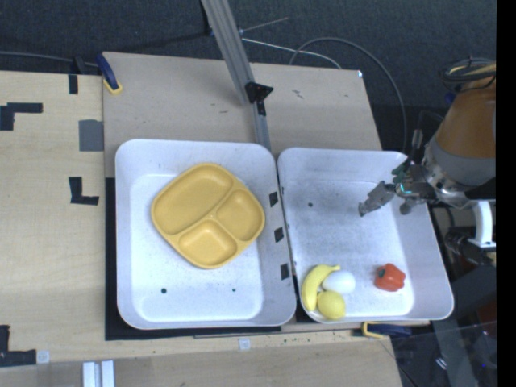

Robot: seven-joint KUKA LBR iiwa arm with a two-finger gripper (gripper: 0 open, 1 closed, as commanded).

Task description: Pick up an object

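On the counter [322, 103], the left bin [133, 216] carries a yellow divided tray [208, 214]: stiff, light plastic by the look of it, broad and smooth, best taken by its rim. In the right bin [339, 176], clustered at the near-left corner, lie a banana [315, 281], a lemon [331, 304] and a white egg [340, 281], touching; all rounded, slippery, likely light toys. A small red pepper-like piece [389, 277] sits apart, the easiest to pinch across its middle. The tool [389, 197] hangs over the right bin's far half, fingers spread, nothing between them. The red piece lies toward six o'clock from it, the fruit cluster toward seven.
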